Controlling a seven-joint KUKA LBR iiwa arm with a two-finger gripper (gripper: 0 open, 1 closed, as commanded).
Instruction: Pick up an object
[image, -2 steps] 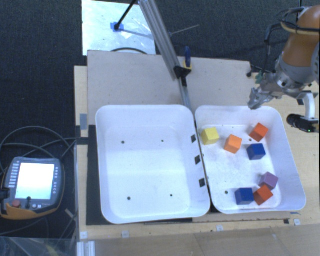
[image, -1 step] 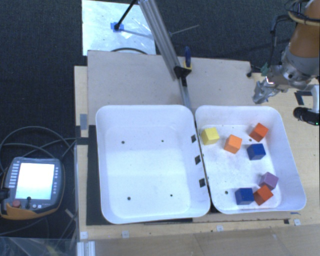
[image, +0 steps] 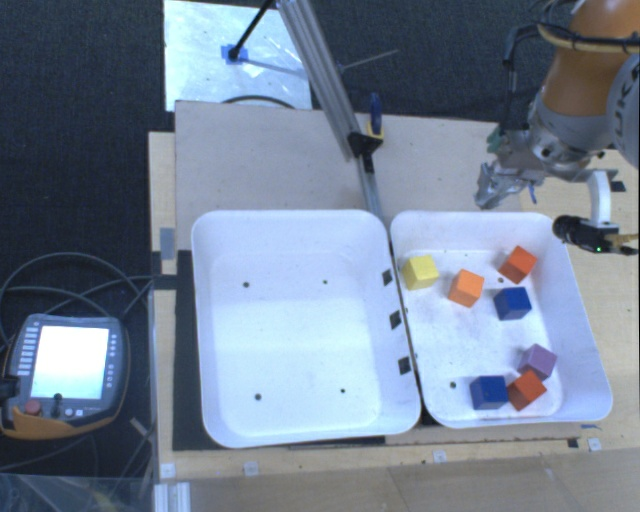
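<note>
The right bin holds several small blocks: a yellow one near its left wall, an orange one, a red-orange one, a blue one, a purple one, another blue one and another red-orange one at the front. My gripper hangs above the bench just beyond the right bin's far rim, apart from every block. Nothing shows between its fingers.
The left bin stands beside the right one. A slanted metal pole with a clamp crosses the back of the bench. A teach pendant lies off the bench at the left.
</note>
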